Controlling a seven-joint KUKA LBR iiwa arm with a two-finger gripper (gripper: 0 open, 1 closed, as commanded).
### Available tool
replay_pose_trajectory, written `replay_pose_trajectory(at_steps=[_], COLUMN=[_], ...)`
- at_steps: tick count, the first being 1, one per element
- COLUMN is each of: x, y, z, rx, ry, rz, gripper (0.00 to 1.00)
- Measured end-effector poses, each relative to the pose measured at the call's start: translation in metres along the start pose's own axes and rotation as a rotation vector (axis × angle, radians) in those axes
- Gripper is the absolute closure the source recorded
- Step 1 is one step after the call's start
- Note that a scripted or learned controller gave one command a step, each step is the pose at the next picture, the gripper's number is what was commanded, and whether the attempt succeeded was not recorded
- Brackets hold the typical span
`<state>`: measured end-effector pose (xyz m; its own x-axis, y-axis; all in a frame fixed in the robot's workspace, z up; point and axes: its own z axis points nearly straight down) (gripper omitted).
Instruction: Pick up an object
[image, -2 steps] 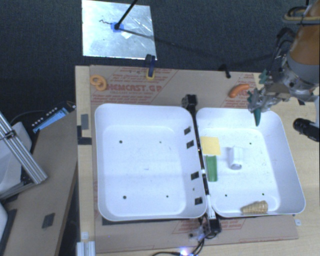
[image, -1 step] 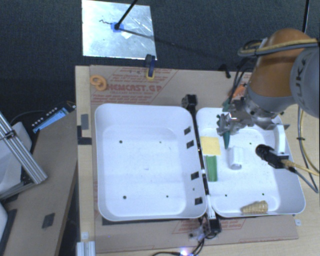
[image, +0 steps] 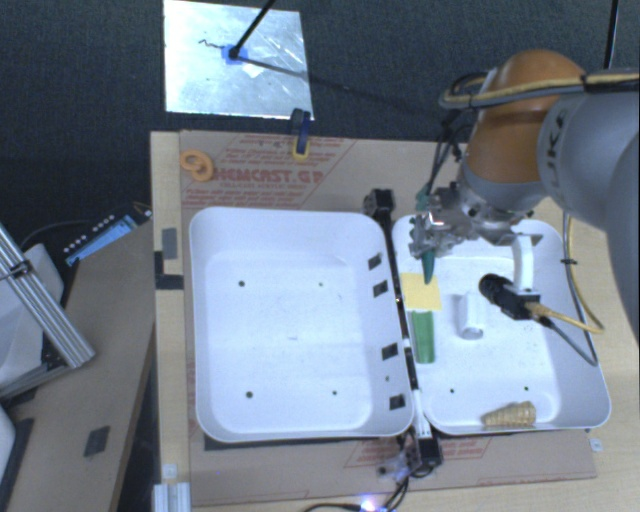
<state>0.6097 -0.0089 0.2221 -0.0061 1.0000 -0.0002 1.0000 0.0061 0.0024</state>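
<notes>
Cardboard-topped bench, two white bins; right bin (image: 560, 400) holds yellow pad (image: 420, 294), green marker (image: 425, 336), white cylinder (image: 468, 315), cone (image: 510, 414) – right of centre; gripper (image: 428, 262) above pad – finger state cannot tell.

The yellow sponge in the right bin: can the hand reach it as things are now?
Probably yes. The hand hangs just above the yellow sponge, nothing lies between them, though the bin wall and the green block sit close beside it.
</notes>
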Motion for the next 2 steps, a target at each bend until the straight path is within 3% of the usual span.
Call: replay_pose_trajectory(at_steps=[1,2], x=[-0.053,-0.005], y=[-0.004,0.062], z=[-0.044,-0.055], rx=[-0.004,-0.006], ry=[-0.003,0.001], rz=[0.009,-0.003], gripper=[1.00,1.00])
